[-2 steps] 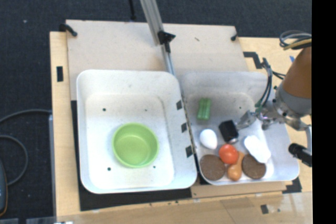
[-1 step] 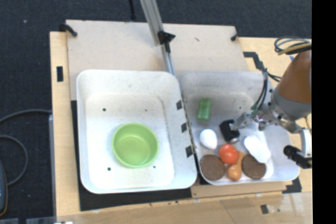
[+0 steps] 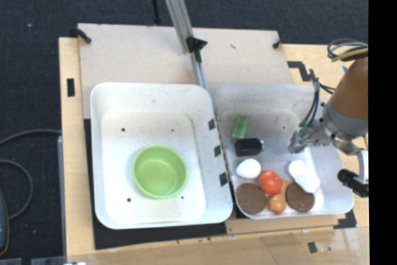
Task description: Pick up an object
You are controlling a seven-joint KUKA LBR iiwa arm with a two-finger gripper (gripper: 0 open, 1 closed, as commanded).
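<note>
The right bin (image 3: 267, 99) holds a green block (image 3: 240, 126), a black block (image 3: 248, 146), a white egg-shaped thing (image 3: 249, 169), a red-orange ball (image 3: 270, 182), a small orange piece (image 3: 278, 201), two brown discs (image 3: 251, 197) (image 3: 299, 198) and a white oblong object (image 3: 304, 175). My gripper (image 3: 299, 141) hangs over the bin's right part, just above and left of the white oblong object, with nothing visibly between its fingers. The arm's orange band (image 3: 353, 90) rises at the right edge.
The left bin (image 3: 118, 102) carries a green bowl (image 3: 160, 171). A slanted metal pole (image 3: 177, 3) runs from the top down to the gap between the bins. A beige board (image 3: 180, 53) lies behind both bins; cables lie at the right.
</note>
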